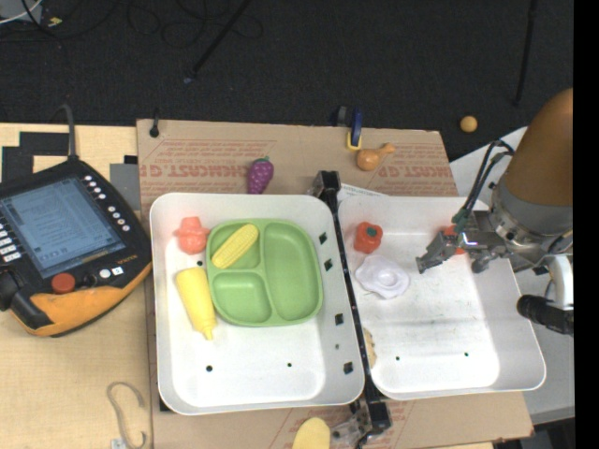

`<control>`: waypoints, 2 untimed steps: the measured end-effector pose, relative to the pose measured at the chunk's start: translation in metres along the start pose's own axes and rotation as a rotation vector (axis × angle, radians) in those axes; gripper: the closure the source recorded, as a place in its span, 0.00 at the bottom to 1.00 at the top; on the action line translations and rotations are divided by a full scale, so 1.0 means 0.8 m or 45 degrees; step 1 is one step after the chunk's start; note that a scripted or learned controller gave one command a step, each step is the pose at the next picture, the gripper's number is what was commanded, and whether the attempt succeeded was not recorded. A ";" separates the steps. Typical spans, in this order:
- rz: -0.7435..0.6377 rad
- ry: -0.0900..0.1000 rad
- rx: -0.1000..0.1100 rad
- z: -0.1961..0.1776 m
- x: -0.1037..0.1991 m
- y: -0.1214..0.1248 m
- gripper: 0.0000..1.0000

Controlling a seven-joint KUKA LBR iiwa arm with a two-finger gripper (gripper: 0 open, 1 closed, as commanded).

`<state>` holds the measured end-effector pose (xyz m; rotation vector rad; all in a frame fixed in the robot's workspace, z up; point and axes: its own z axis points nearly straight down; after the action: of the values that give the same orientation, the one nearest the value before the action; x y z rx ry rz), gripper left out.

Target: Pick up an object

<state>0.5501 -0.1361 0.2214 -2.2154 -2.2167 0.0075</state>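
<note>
Here, the arm (547, 162) comes in from the right and hangs over the right bin (468, 380). Its gripper (429, 258) is over the top part of that bin, pointing left. It is too dark and small to see well, so I cannot tell if it is wide or narrow, or if it holds a thing.

Two toys lie in the right bin. A red toy (368, 238) sits in the top left corner. A white toy (382, 278) lies just under it, close to the left wall. The gripper is near the white toy but apart from it.

The left bin (243, 382) has a green plate (281, 288) with three parts. A corn (234, 244) lies in the plate's top left part. A yellow toy (197, 299) lies just beside the plate on its left. A pink toy (190, 236) sits above the yellow one, near the bin's top left corner.

Both bins rest on cardboard (206, 157). A purple toy (260, 174) and an orange toy (372, 156) lie on the cardboard behind the bins. A little orange ball (468, 123) lies farther back on the dark floor. A yellow lump (312, 432) sits at the front, below the bins. A screen box (65, 241) lies on the bench to the left.
</note>
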 end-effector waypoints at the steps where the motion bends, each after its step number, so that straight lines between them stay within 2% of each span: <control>1: 0.000 0.000 -0.003 0.069 -0.003 0.012 0.00; 2: 0.002 0.001 -0.002 0.127 0.006 0.007 0.00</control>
<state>0.5547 -0.1309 0.1201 -2.2175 -2.2157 0.0050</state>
